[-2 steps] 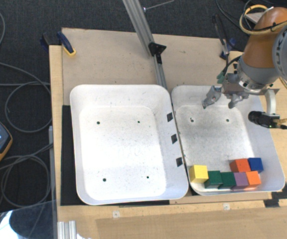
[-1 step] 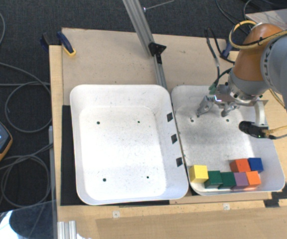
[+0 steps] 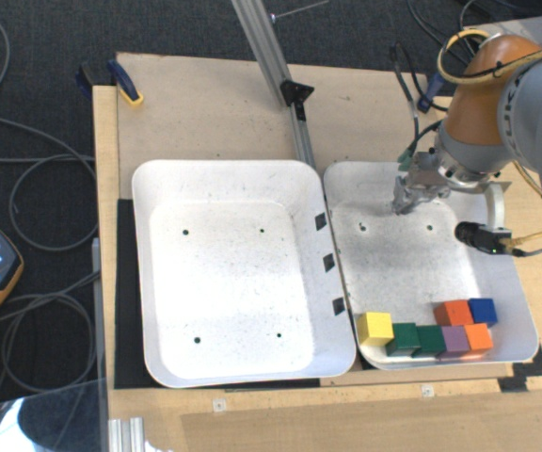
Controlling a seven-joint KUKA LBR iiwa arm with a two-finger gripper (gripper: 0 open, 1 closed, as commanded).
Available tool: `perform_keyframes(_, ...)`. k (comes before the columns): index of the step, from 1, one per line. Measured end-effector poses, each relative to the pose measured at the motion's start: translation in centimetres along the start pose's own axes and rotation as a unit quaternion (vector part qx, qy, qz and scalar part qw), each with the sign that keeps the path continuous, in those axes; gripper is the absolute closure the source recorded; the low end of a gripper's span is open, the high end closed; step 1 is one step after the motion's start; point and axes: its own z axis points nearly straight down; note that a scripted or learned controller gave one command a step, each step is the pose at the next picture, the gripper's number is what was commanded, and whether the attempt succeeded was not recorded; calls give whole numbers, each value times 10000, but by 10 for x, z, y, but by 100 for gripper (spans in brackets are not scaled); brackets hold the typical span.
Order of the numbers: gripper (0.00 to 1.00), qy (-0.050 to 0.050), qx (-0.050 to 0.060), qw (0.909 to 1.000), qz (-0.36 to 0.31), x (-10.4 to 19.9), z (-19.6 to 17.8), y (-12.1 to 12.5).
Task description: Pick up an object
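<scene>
Several coloured blocks lie along the near edge of the right bin [image 3: 398,262]: a yellow block [image 3: 376,327], two green blocks [image 3: 417,338], a purple block [image 3: 455,341], two orange blocks [image 3: 467,323] and a blue block [image 3: 483,310]. My gripper [image 3: 407,199] hangs over the far part of the right bin, well away from the blocks, pointing down at the bin floor. Nothing shows between its fingers.
The left bin [image 3: 229,271] sits beside the right one, with black clips on the shared rim. A slanted metal pole [image 3: 271,59] rises from the bench behind the bins. Cables run off the bench at the left.
</scene>
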Motion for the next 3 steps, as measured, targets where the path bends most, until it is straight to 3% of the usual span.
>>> perform_keyframes(3, 100, -14, -36, 10000, -7, -11, -160, 7)
